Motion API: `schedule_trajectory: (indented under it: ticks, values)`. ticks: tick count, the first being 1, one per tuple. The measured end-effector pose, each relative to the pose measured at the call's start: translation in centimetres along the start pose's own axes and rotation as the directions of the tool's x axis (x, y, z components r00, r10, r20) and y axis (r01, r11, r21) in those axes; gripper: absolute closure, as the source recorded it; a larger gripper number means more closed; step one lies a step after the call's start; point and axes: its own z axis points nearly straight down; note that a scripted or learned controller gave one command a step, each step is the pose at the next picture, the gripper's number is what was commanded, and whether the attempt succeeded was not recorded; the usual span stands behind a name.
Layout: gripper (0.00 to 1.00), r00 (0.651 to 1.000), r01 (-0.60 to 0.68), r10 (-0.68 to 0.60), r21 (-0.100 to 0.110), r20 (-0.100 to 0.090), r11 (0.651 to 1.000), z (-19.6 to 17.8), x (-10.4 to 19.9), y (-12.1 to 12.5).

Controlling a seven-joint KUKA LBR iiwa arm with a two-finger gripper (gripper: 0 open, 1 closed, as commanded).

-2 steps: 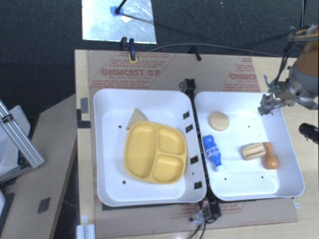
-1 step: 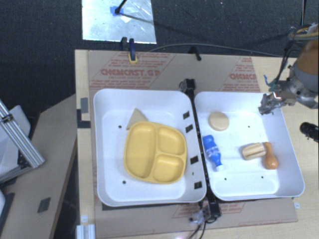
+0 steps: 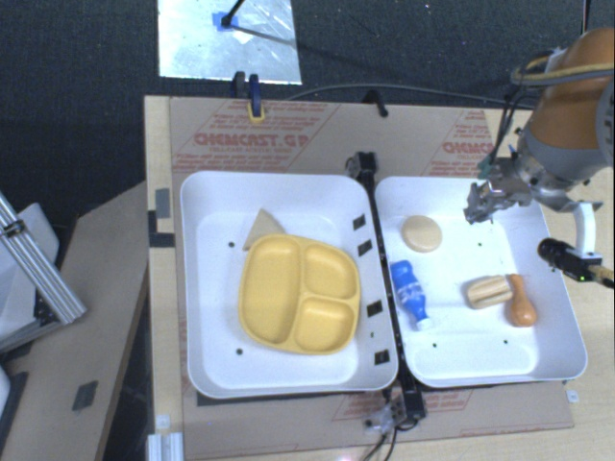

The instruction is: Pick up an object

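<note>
In the right bin (image 3: 452, 365) lie a round beige cookie-like piece (image 3: 421, 232), a blue bottle (image 3: 408, 294) with a white cap near the divider, a tan bread roll (image 3: 487, 290) and an orange-brown pear-shaped piece (image 3: 521, 304) touching it. My gripper (image 3: 479, 207) hangs over the upper right part of this bin, a little right of and above the round beige piece. It holds nothing that I can see. Its fingers are small and dark against the bin.
The left bin (image 3: 216, 353) holds a yellow compartment tray (image 3: 298, 294) with a tan wedge (image 3: 263, 225) at its upper left corner. Black clips run along the divider (image 3: 377, 257) between bins. A black fitting (image 3: 567, 255) of the arm sticks out over the right rim.
</note>
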Motion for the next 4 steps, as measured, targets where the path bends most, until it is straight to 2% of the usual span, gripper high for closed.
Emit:
schedule_trajectory:
  ticks: [3, 4]
  values:
    - [1.0, 1.0, 0.0, 0.0, 0.0, 0.0, 1.0, 0.4, 14.3, -0.2]
    - [1.0, 1.0, 0.0, 0.0, -0.002, -0.001, 1.0, -0.1, 19.0, 0.6]
